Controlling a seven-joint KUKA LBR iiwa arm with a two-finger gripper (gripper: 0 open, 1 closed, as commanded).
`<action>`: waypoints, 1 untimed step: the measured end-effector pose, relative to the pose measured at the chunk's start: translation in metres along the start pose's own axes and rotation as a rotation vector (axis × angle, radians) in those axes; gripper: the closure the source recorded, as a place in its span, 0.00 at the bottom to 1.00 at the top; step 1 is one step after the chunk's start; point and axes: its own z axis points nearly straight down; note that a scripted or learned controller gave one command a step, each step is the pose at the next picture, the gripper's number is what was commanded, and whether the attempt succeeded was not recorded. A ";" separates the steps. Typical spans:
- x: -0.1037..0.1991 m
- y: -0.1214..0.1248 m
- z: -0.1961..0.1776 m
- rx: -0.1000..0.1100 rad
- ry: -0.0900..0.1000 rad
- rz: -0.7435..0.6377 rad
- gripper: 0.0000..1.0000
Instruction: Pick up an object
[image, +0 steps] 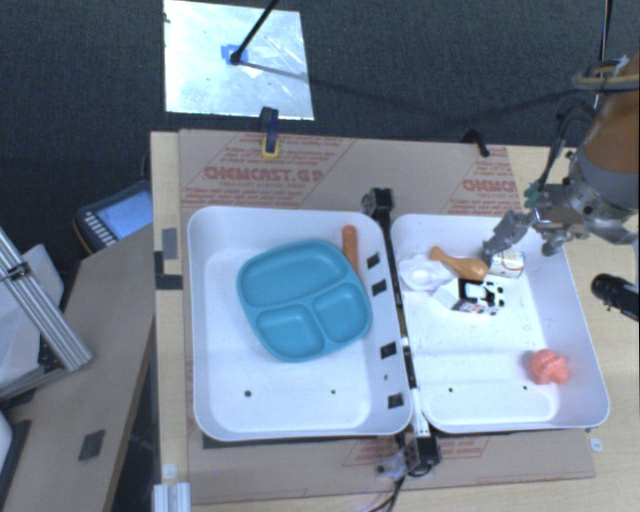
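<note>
The right bin (570, 400) holds a tan toy drumstick (458, 265), a white scoop-like piece (418, 272), a black-and-white patterned object (479, 296), a small white jar (510, 264) and a pink lump (546, 366) near the front right corner. My gripper (524, 244) hangs over the bin's far right part, just above the jar and the thick end of the drumstick. Its fingers stand apart, one grey finger (500, 236) pointing down-left, with nothing between them.
The left bin (215, 390) carries a blue divided plate (303, 298) and an orange stick (350, 246) by the divider. A black clamp strip (392, 300) runs between the bins. A black knob (612, 292) juts in at the right.
</note>
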 end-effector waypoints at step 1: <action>0.002 -0.002 0.063 0.006 0.001 0.002 0.00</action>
